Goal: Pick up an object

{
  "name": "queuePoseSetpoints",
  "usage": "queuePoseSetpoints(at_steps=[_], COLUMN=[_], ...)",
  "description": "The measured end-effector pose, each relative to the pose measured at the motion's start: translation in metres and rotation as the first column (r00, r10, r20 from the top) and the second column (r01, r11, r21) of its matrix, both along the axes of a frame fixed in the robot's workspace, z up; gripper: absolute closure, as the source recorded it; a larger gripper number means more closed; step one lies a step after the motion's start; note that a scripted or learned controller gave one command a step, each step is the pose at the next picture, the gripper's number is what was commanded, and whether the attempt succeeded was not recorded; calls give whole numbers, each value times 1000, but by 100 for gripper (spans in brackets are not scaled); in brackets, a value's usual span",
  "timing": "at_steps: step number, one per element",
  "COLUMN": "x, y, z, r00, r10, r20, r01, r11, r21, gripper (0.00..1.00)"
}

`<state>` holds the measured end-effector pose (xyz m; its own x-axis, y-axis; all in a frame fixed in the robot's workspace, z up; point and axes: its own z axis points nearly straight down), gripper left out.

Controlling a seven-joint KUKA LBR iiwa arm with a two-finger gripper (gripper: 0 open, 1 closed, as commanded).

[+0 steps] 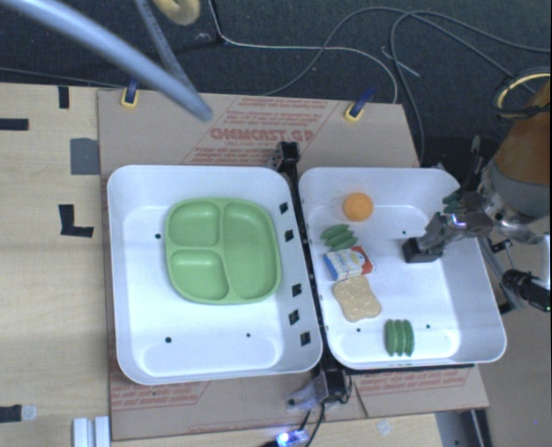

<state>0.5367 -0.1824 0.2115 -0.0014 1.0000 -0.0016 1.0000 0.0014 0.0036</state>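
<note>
So the stuff to grab is all sitting in the right bin [462, 338]: there's a small orange ball [357, 206] near the back, then a green leafy-looking piece [339, 237] just in front of it, a little blue, white and red carton [346, 264] touching or just about touching that green piece, a tan slice of bread [356, 299] right in front of the carton, and a ribbed green pickle-shaped thing [398, 337] off by itself near the front edge. All five are lined up along the left half of that bin, close to the divider where the two bins meet. The gripper [418, 250] is over the right half of the same bin, near the middle, clearly apart from every item, with the carton and the ball being the closest. It's got nothing between its tips, and honestly it's too dark and small to tell if it's spread or closed. The arm [522, 170] comes in from the right, grey with that orange bit up top. The left bin [131, 277] has a light green divided plate [223, 251] lying flat in it, three compartments, sitting roughly in the middle.
</note>
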Motion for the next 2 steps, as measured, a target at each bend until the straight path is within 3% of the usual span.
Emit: queuePoseSetpoints(at_steps=[2], x=[-8], y=[109], z=[5], r00=[1000], r10=[5], r20=[-5], r01=[-5], r11=[1000], r21=[3], gripper=[100])
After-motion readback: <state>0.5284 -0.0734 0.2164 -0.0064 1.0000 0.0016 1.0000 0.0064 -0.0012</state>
